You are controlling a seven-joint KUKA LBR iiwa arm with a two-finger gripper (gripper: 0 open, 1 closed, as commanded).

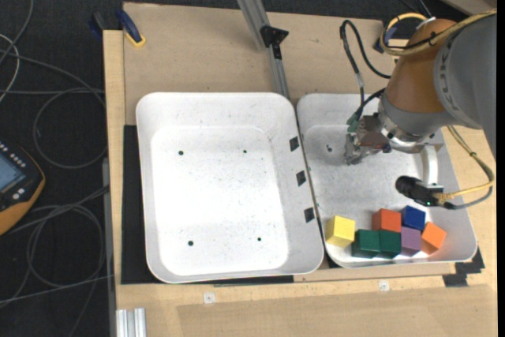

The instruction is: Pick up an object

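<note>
My gripper (pixel 359 148) hangs over the upper middle of the right bin (pixel 339 181), above bare bin floor. Several blocks are clustered at that bin's near edge, well below the gripper: a yellow cube (pixel 342 229), a green block (pixel 375 242), a red cube (pixel 387 219), a blue cube (pixel 413 215), a purple cube (pixel 411 239) and an orange cube (pixel 433 234). Nothing shows under the gripper but the speckled white floor.
The left bin (pixel 158 170) lies beside the right one, with black clips along the shared wall. A slanted metal pole (pixel 251 4) crosses the bench behind the bins. Cables run off the arm at the right. A blue-yellow tool (pixel 132 26) lies at the far left corner.
</note>
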